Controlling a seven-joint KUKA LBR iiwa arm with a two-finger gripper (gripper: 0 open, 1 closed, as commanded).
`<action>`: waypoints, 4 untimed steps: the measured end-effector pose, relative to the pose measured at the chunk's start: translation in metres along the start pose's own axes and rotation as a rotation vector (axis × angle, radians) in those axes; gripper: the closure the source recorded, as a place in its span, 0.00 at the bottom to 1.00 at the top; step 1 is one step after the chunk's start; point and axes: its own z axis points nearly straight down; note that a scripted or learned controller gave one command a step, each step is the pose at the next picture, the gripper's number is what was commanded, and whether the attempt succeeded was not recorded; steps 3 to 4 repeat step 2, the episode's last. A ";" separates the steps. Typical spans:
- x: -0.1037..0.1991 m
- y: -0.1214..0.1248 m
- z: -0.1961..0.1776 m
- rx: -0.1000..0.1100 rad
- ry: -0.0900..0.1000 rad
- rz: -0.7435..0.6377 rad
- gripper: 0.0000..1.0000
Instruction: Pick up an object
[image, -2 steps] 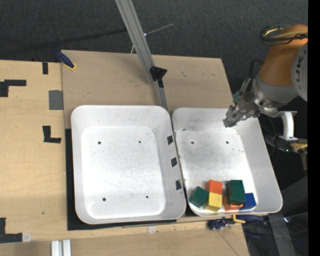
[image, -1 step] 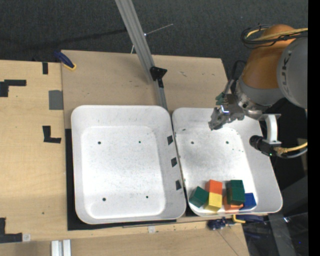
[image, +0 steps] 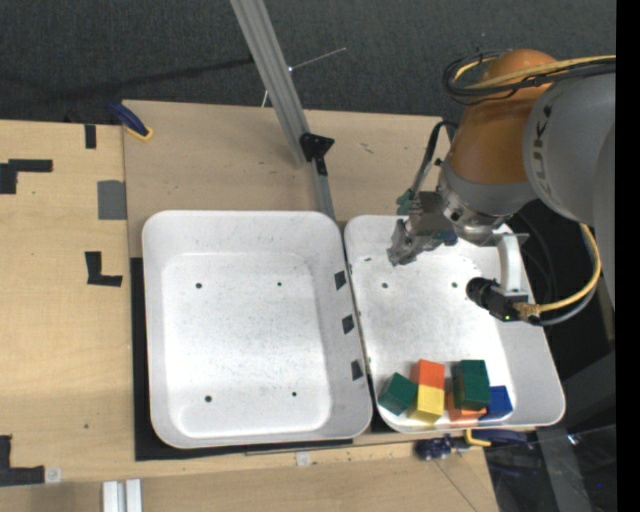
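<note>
Coloured blocks (image: 445, 390) lay huddled at the near edge of the right bin (image: 530, 345). My gripper (image: 405, 250) hung over that bin's far end, well apart from them; I cannot tell its state.

arm lettering: dark letters on the grey arm casing (image: 560, 150) at the right, looks like part of "KUKA", cut off and at an angle, so only "UK" or so is really readable
blocks, bins, bench: no text, labels or numbers I can make out
</note>
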 end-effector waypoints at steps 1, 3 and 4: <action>0.053 -0.024 -0.005 0.001 0.000 0.000 1.00; 0.106 -0.046 -0.008 0.002 0.000 -0.001 1.00; 0.106 -0.046 -0.008 0.002 0.000 -0.001 1.00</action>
